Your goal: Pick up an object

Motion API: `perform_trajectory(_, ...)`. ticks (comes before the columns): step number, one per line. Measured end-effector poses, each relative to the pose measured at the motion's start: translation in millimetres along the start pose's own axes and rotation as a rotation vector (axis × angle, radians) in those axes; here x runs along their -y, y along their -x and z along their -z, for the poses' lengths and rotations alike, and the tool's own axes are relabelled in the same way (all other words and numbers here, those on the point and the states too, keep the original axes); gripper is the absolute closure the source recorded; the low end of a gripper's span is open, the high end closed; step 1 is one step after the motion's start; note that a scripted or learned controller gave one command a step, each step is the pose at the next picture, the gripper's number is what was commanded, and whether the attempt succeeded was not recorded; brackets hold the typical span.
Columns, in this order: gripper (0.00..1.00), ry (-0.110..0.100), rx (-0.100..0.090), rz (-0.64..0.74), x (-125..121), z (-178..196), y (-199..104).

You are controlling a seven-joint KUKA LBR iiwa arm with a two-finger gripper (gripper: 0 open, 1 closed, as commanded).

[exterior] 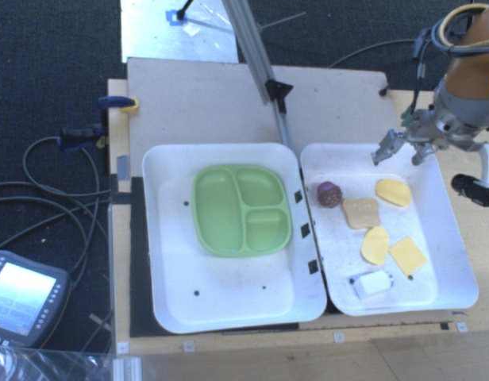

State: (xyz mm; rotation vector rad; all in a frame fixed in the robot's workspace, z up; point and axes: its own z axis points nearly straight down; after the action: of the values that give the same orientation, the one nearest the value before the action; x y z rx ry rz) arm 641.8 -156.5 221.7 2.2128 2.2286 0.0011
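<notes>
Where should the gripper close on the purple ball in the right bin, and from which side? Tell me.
Grip the purple ball across its middle, straight down from above: it is rounded, so the gripper probably holds best at the widest part. Close on its far and near sides, where the bin floor looks bare; the tan slice lies close on the view's right of it.

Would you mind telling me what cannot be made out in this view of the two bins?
1. The arm: cut off by the camera view's top right corner above the orange band.
2. The white block: pale against the right bin, so its outline and kind are unclear.
3. The purple item: too small and blurred to identify.
4. The gripper: its height over the bin cannot be judged from this single slanted view.
</notes>
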Motion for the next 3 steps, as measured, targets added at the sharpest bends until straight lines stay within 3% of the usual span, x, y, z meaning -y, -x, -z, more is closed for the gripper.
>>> perform_trajectory(1,0.0,0.0,0.001,0.001,0.0,0.1,0.1)
perform_trajectory(3,0.0,-0.006,-0.001,-0.007,15.8,-108.4,2.7)
